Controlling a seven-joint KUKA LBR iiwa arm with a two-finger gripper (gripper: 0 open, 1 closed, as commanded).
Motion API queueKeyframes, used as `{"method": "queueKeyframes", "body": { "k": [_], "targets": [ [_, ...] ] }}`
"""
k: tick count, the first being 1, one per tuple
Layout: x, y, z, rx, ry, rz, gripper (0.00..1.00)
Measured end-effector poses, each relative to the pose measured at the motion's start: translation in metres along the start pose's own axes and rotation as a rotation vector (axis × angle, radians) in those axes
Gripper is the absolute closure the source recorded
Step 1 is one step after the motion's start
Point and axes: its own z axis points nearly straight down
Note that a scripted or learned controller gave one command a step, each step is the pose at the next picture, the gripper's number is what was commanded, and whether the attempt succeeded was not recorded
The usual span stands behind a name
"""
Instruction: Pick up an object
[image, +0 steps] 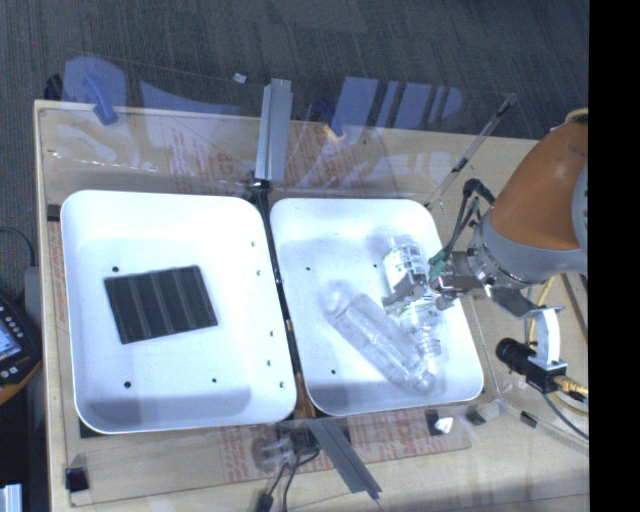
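A clear plastic bottle (378, 338) lies slanted across the right bin (330, 390), neck toward the bin's near right corner. Above it lies a second clear item with a white and green label (403, 262). My gripper (413, 297) hangs low over the right bin, between the labelled item and the bottle, close to both. Its fingers blend with the clear plastic around them. A dark ribbed flat panel (160, 302) lies in the left bin (90, 400).
The grey arm with its orange band (545, 200) reaches in from the right over the right bin's edge. A metal divider bar (272, 130) stands behind the seam between the bins. Cables and a black fitting (525, 362) lie right of the right bin.
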Motion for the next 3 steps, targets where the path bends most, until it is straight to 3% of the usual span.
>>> {"method": "queueKeyframes", "body": {
  "k": [1, 2, 3],
  "targets": [
    [-0.014, 0.056, 0.036, 0.0, -0.001, 0.086, 0.0],
    [-0.018, 0.083, 0.073, 0.0, -0.002, 0.121, 0.0],
    [-0.014, 0.068, 0.057, 0.001, 0.001, 0.015, 0.0]
  ]
}}
